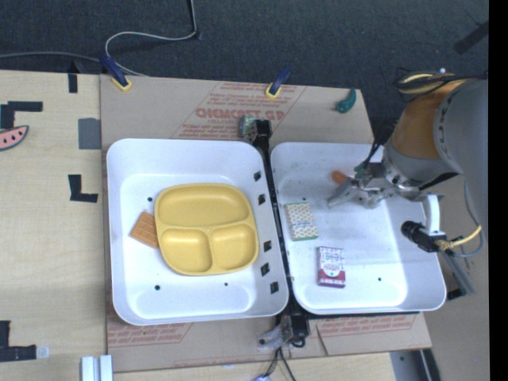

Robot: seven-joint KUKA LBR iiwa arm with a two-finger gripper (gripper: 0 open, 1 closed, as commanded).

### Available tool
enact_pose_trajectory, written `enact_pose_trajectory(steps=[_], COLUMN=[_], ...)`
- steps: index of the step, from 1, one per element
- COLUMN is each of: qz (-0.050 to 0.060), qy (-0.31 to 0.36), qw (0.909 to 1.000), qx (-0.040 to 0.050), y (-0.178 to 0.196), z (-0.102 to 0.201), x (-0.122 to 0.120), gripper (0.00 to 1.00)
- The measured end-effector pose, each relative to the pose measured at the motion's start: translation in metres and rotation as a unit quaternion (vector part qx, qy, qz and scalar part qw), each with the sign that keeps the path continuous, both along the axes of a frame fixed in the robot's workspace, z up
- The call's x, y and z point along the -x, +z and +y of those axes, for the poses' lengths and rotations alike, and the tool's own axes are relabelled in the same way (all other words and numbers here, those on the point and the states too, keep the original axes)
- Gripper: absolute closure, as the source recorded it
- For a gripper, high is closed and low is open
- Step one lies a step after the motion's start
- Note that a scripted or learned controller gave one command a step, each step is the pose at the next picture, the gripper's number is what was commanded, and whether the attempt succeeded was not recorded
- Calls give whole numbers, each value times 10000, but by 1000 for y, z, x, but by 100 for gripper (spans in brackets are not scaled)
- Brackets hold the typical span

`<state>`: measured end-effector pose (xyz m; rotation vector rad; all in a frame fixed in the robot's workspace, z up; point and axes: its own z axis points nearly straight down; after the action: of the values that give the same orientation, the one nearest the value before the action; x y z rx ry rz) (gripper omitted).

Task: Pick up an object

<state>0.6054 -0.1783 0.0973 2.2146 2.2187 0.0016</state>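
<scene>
Bench: I see a wood top with a brown cardboard sheet [230, 109] under two white bins set side by side.
Left bin [127, 236]: it holds a yellow plate [208, 227] with three parts, and a tan cracker [144, 228] peeks out from under the plate's left edge.
Right bin [413, 284]: my arm works in this one. It holds a small patterned card [302, 220] and a red and white box [332, 266].
Gripper [349, 190]: it sits low in the top part of the right bin, pointing left. Its fingers look a little apart, and I see nothing between them.
Orange bit [340, 177]: a tiny orange thing lies just by the finger tips. I cannot tell what it is.
Nearest things: the card lies down and to the left of the gripper, close by. The box lies farther down, almost straight below.
Long side: both the card and the box run up and down in my view.
In the way: I think nothing blocks the path to the card. The wall [274, 213] between the bins is just beside it.
Plan: I think the card is flat and hard to grab, so the box may be easier.
</scene>
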Motion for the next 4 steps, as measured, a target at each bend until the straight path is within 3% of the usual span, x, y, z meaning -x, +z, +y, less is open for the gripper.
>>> enact_pose_trajectory(steps=[1,2,3,4], qz=[21,14,23,27], qy=[0,9,7,11], qw=[10000,10000,10000,10000], qx=[-17,1,3,8], y=[-11,-1,-2,8], z=[26,25,25,25], x=[-53,-53,-53,-53], gripper=[0,100,0,100])
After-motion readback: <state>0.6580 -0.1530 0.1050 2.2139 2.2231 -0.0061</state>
